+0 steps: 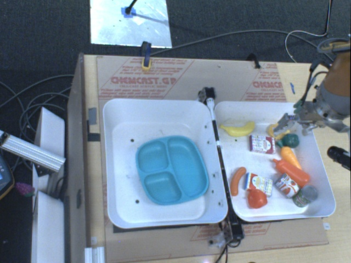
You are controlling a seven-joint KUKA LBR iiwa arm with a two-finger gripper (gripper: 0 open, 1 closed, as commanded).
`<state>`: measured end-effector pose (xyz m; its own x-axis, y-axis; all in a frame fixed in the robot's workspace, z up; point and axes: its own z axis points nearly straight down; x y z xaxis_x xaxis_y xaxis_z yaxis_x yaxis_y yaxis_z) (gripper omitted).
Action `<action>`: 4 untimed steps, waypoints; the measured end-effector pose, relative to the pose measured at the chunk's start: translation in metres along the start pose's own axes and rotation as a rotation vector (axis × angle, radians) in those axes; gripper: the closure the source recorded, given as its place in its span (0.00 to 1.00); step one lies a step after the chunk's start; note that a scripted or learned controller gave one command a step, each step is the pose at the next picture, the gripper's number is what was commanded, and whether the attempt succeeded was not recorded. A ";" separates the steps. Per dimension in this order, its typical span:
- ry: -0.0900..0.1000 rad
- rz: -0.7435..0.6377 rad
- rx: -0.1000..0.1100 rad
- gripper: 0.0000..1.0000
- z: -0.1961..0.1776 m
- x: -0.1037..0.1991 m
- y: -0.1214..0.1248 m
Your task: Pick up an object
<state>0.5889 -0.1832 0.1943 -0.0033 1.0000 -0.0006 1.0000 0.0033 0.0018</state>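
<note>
While my pincer [286, 124] hangs low at the end of my arm [334, 92], I cannot tell whether it is clenched or released, and nothing shows in its grasp. The bench [164, 73] spreads beneath it and far off to its left. The left bin [120, 147] sits well to its left, holding a blue tray [171, 169]. The right bin [322, 171] lies directly under it, with every toy I might pick inside. A red-orange piece [294, 173] lies below it, nearer the camera, just beyond the carrot [288, 156], which points up toward my pincer. The banana [238, 129] rests to its left, near the bin's far wall. A sausage [237, 181] lies well down and to the left, beside a carton [259, 183] and a red piece [256, 199]. A can [286, 186] sits straight below, at the near side, with a grey piece [307, 193] just beside it. A small box [261, 144] lies down-left, close by. A green piece [290, 141] sits just under my pincer, and a yellow piece [272, 130] lies just to its left; whether either touches it I cannot tell.
</note>
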 end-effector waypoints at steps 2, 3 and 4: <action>0.001 0.002 0.001 0.00 0.110 -0.003 -0.061; 0.001 0.000 -0.002 0.00 0.109 0.039 0.021; 0.000 -0.003 -0.003 1.00 0.099 0.039 0.021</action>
<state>0.6102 -0.1445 0.0958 -0.0059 1.0000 -0.0008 1.0000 0.0059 0.0052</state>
